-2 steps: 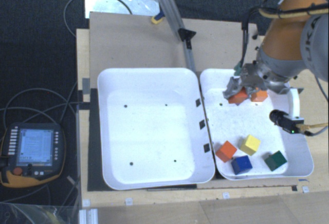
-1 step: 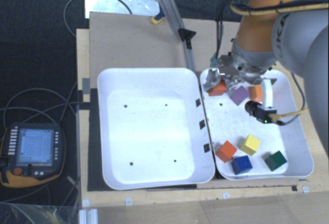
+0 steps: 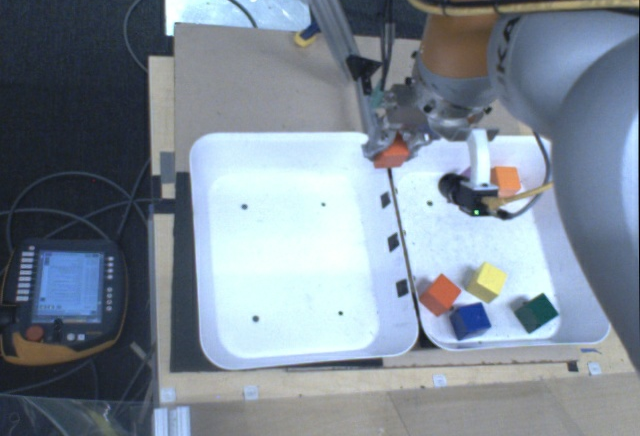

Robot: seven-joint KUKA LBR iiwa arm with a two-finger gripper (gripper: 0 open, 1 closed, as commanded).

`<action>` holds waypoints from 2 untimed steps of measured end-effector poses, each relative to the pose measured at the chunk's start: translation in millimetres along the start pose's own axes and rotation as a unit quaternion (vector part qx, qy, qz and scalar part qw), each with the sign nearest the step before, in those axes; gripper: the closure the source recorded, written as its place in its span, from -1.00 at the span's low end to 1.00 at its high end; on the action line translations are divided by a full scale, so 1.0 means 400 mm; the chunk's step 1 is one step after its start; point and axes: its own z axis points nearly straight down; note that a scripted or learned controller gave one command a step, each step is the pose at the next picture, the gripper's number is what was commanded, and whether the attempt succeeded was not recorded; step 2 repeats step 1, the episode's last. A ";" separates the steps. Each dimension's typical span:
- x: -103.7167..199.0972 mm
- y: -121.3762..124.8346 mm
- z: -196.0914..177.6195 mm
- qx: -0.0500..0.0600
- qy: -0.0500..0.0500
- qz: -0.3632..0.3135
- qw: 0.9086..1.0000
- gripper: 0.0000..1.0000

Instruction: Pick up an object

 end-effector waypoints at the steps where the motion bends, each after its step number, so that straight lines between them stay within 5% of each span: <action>1: 0.102 0.057 0.041 0.001 0.000 0.001 1.000 1.00; 2: 0.102 0.057 0.041 0.001 0.000 0.001 1.000 1.00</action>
